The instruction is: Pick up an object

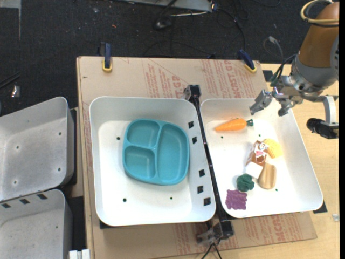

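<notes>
Two white bins sit side by side on the bench. The left bin (102, 144) holds a teal divided plate (157, 151) at centre frame. The right bin (302, 161) holds the loose pieces.

Gripper (272, 105) at upper right of frame, above the top edge of the right bin. Fingers spread, nothing between them: released, empty. Arm (318, 42) comes in from the right edge, orange band above the wrist.

Candidate objects, all in the right bin:
- toy carrot (233, 125), lying flat and lengthwise left-right, upper part of the bin, green stub toward the right. Alone, nothing touching it. Nearest to the gripper, below and left of it.
- cluster lower in the bin: yellow piece (273, 148) and a red-and-white piece (259, 154) touching; tan piece (267, 176) just below; dark green lump (246, 183) beside the tan one; flat purple piece (236, 199) near the bottom edge.

Judgement: step in hand is the approach, no object reached yet. The carrot looks the best pick, being isolated and close. To do it well, bring the gripper over the carrot's thick middle, turn the fingers across its short width, descend straight, close only once they flank it. Tapered body may slip toward the tip if gripped off-centre. Cluster pieces risk a double grab or a nudge. Purple piece looks too flat to pinch easily.
</notes>
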`<state>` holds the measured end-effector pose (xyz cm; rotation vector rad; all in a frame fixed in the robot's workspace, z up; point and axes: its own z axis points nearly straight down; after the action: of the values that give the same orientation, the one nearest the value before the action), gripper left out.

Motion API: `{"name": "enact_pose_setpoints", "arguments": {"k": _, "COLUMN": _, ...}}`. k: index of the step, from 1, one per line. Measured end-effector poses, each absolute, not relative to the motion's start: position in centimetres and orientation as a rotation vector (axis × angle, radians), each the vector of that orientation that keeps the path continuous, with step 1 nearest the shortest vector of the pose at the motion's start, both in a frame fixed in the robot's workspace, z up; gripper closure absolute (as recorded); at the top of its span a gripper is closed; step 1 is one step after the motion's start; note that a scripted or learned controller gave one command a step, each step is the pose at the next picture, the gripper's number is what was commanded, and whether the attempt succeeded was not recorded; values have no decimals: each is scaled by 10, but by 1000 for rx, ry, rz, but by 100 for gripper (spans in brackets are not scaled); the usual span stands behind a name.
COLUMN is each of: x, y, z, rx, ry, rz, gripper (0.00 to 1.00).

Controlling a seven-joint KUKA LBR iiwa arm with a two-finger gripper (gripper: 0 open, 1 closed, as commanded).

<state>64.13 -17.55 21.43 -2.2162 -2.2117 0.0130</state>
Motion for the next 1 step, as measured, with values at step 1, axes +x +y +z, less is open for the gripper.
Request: {"name": "enact_pose_setpoints", "arguments": {"k": 1, "x": 644, "y": -175, "z": 224, "rx": -2221, "ry": -2223, "rz": 1, "gripper": 0}}
